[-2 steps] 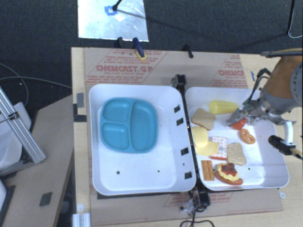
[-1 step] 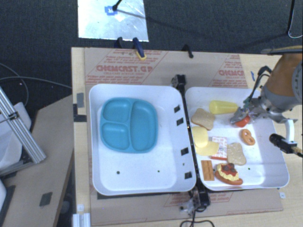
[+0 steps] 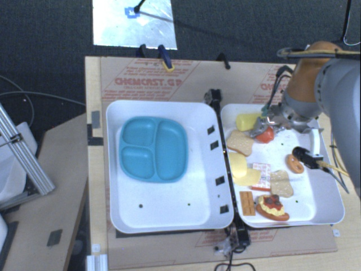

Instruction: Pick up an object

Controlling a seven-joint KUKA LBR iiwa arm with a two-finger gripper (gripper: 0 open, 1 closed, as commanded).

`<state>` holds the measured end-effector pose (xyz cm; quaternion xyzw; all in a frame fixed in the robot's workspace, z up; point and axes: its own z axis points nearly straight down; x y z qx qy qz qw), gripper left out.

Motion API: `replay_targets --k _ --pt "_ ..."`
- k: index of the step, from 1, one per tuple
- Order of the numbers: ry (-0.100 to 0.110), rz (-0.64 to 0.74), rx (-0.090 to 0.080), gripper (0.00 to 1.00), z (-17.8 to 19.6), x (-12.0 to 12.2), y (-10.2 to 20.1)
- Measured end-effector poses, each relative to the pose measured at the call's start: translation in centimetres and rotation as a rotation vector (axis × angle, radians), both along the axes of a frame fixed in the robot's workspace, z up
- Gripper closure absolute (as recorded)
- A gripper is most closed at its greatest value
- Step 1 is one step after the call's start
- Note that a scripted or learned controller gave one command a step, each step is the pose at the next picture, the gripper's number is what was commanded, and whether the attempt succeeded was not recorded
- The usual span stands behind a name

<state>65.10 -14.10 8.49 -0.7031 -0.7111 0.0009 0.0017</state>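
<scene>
My gripper [image 3: 262, 130] hangs low over the back of the right bin [image 3: 327, 208], and the arm comes in from the right. A small red toy food piece [image 3: 267, 135] lies right at the gripper's tip, touching or just under it. I cannot tell whether it is held. A yellow block [image 3: 246, 121] sits just left of the gripper. A slice of toast [image 3: 240, 144] lies in front of that block.
The right bin also holds pale yellow cheese pieces [image 3: 239, 166], a donut [image 3: 294, 164], bread chunks [image 3: 280, 183], a cracker [image 3: 246, 202] and a hot dog with sauce [image 3: 272, 207]. In the left bin [image 3: 130, 208] lies a blue divided plate [image 3: 152, 148].
</scene>
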Motion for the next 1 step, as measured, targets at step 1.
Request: replay_targets --k 1 --pt "-0.011 -0.002 0.0 1.0 7.04 0.01 5.1"
